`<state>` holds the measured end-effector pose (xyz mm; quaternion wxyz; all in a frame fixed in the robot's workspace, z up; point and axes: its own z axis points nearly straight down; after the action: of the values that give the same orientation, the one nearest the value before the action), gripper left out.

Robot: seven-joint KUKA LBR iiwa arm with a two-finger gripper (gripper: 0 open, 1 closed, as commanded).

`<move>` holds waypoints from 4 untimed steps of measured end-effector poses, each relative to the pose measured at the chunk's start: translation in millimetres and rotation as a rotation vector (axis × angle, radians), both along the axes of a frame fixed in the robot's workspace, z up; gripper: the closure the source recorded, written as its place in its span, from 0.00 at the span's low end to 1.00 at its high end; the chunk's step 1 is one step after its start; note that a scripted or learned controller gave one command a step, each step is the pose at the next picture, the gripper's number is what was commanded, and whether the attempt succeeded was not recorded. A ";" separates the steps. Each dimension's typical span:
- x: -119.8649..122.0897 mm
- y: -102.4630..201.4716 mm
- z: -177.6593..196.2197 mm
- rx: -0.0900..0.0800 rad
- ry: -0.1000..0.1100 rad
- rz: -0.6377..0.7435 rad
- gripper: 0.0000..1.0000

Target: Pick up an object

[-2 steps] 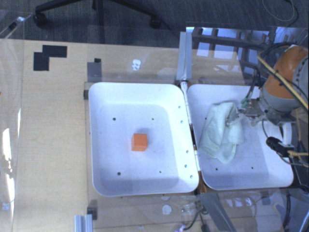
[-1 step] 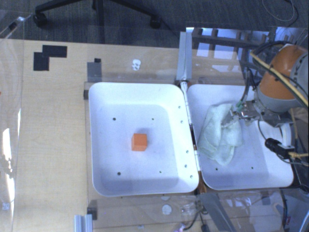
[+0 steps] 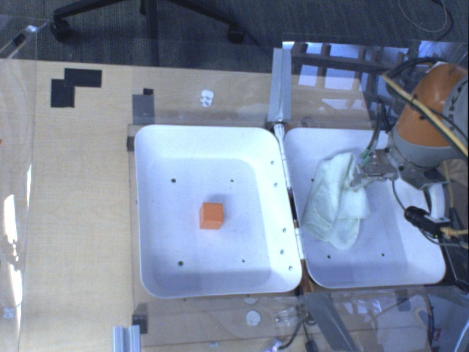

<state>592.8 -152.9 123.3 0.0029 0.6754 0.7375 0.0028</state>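
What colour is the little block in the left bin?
Orange: the small cube-shaped block shows best in the camera view, in the shallow white left bin.

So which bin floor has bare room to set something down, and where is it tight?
The left bin holds just an orange cube near its centre; floor is bare all round it, widest toward the far rim. The right bin is crowded: a crumpled white cloth fills its left-middle, with the gripper at its upper edge. Free floor lies along the near rim.

We see a pale wooden bench [image 3: 73, 196] with black tape marks [image 3: 73, 86] near its far left corner. Beyond it, on dark carpet [image 3: 330, 13], stands the black star base of an office chair [image 3: 146, 2], beside a thin looped cable [image 3: 423, 9].
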 end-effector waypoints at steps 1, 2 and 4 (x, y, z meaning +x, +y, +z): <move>77.2 50.0 93.1 -0.001 0.002 -0.086 1.00; 76.7 60.7 96.2 0.002 0.004 -0.431 1.00; 61.5 51.5 -3.4 0.006 0.006 -1.191 1.00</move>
<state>654.3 -101.4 119.9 0.0002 0.9727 0.2319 0.0009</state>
